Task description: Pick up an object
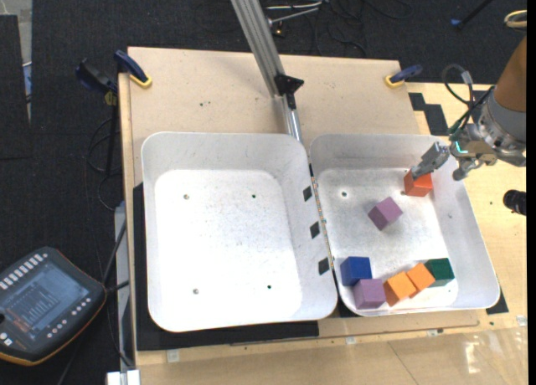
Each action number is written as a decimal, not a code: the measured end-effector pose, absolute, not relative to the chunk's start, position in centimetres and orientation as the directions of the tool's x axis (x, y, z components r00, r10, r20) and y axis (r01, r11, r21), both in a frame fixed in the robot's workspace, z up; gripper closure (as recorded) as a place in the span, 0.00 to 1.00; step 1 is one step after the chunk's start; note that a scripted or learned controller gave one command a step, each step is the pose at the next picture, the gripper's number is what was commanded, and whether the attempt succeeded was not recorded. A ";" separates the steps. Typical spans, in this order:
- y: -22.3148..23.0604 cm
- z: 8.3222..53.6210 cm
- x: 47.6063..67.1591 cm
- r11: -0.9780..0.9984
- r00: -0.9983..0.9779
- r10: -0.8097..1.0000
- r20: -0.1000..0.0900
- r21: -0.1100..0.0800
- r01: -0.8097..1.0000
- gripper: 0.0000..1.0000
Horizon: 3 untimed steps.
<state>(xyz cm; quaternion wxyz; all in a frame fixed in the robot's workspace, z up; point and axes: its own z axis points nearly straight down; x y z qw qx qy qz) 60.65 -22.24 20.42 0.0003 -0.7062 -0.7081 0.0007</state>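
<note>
Fingers point(437, 157) are what we watch first, and we see two of them splayed apart in a wide V, one slanting down toward the red-orange block point(419, 182), the other hanging off at the bin's right rim. Nothing sits between them, so we call no grasp here. We have the gripper point(450, 163) at about two o'clock over the right bin point(469, 233), coming in from the grey arm point(511, 107) at three o'clock. The left finger's tip looks touching or just above the block's upper edge; we cannot tell which from this slant.

Down the bin we count the rest: a purple cube point(385, 213) near the middle, tilted on a corner, then a row along the six o'clock wall, with a blue cube point(355, 269), a second purple cube point(369, 292), an orange cube point(402, 284) and a green cube point(439, 271), packed close, some touching. We judge that crowding is why the lone block up top is the target: open room for a finger on either side. We see the left bin point(167, 207) at nine o'clock.

We reckon the gripper needs to centre over the block before closing.
</note>
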 end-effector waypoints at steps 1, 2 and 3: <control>-21.9 14.0 60.5 0.001 -0.001 1.000 0.001 -0.005 1.000 0.00; -21.9 11.5 60.7 0.000 0.000 1.000 -0.002 0.005 1.000 0.00; -21.9 12.2 60.6 0.001 -0.001 1.000 -0.002 0.003 1.000 1.00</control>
